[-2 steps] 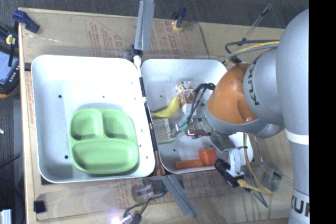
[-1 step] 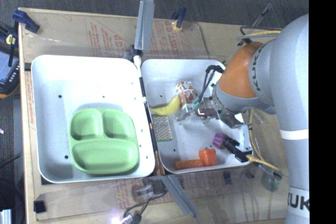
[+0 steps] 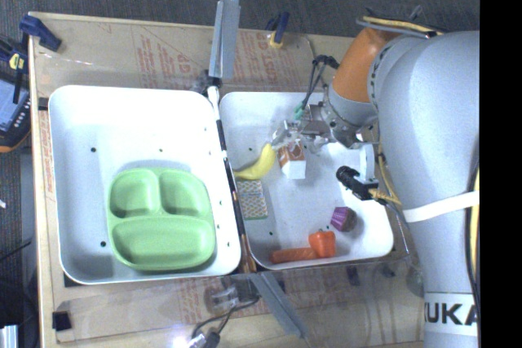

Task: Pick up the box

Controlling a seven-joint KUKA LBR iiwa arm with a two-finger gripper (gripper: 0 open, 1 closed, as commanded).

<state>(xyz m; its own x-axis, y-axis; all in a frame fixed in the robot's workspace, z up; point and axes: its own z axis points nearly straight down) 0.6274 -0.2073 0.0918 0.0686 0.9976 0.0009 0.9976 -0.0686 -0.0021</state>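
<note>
One small box (image 3: 292, 160) sits in the right bin (image 3: 371, 244), just right of the banana (image 3: 259, 164). We see our jaws (image 3: 295, 134) hanging directly above it, apparently touching its top; how far apart they stand we cannot tell.

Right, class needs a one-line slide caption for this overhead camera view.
Gripper over the small box beside a banana in the right bin; green tray in the left bin.

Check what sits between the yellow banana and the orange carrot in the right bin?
Camera view: a checkered sponge lies between yellow banana and orange carrot.
</note>
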